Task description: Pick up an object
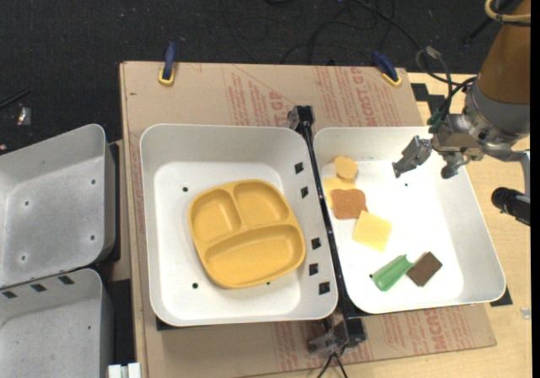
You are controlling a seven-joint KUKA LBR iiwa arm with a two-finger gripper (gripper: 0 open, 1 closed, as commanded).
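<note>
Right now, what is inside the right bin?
The right bin holds a round yellow piece, brown square, yellow square, green piece and dark brown block. Nothing looks covered.

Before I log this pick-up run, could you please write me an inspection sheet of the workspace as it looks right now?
Surface: cardboard sheet under two white bins, left bin and right bin, side by side.
Job's things: in the right bin, a round yellow piece, brown square, pale yellow block, green piece and dark brown block.
Clutter: yellow divided plate in the left bin.
Grippers: pincer above the right bin's far edge, holding nothing.
Cables: black wires on the dark floor beyond.
Surroundings: spare white trays at left; clamps on the cardboard.
</note>
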